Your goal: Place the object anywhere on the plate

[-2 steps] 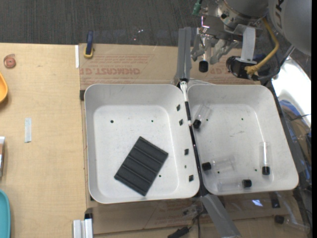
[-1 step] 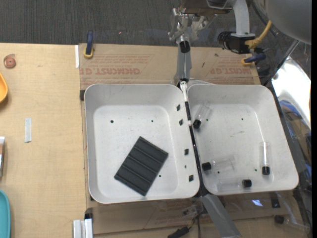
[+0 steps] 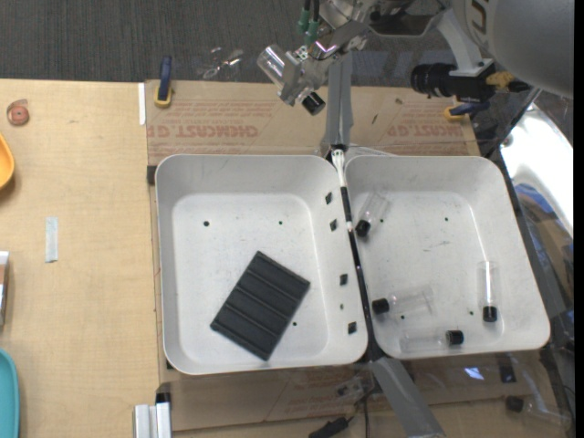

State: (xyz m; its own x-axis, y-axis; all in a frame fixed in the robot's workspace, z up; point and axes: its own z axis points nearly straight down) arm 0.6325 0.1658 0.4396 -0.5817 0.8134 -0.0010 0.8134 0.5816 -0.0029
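Pincer raised above the bins' far edge, gripping a clear vial.

The pincer (image 3: 306, 78) held a black-capped clear vial (image 3: 290, 82) between its fingers. The dark ribbed plate (image 3: 261, 305) lay in the left bin (image 3: 182, 176); four more vials lay in the right bin (image 3: 511, 199).

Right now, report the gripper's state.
Gripper: raised behind the bins, shut on a clear vial with a black cap.
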